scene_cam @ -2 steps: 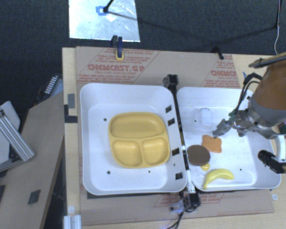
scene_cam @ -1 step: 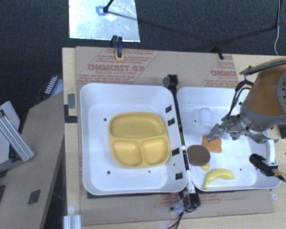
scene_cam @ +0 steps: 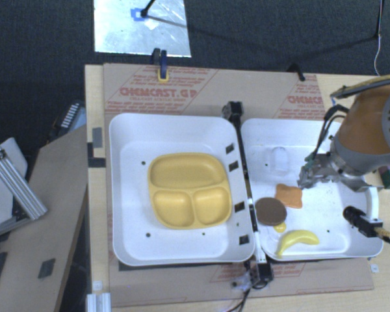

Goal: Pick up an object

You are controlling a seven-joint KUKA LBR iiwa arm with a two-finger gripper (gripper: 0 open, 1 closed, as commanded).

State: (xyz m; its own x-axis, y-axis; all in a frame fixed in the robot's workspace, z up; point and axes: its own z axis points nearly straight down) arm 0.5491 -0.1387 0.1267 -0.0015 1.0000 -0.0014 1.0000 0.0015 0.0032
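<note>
Occupying the left bin (scene_cam: 127,194), a yellow divided tray (scene_cam: 185,190) sits at frame centre. The right bin (scene_cam: 325,242) holds an orange slice (scene_cam: 289,195), a brown disc (scene_cam: 271,210) and a banana (scene_cam: 297,240) at lower right. The gripper (scene_cam: 307,176) hovers just above and right of the slice; finger state cannot be determined.

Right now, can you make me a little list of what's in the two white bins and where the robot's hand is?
left bin: holds a yellow tray with three compartments
right bin: holds an orange piece, a brown disc and a yellow banana
banana: near the bin's front edge
brown disc: beside the orange piece, touching its lower left
gripper: over the right bin, just above and right of the orange piece
held: nothing seen between the fingers
</note>
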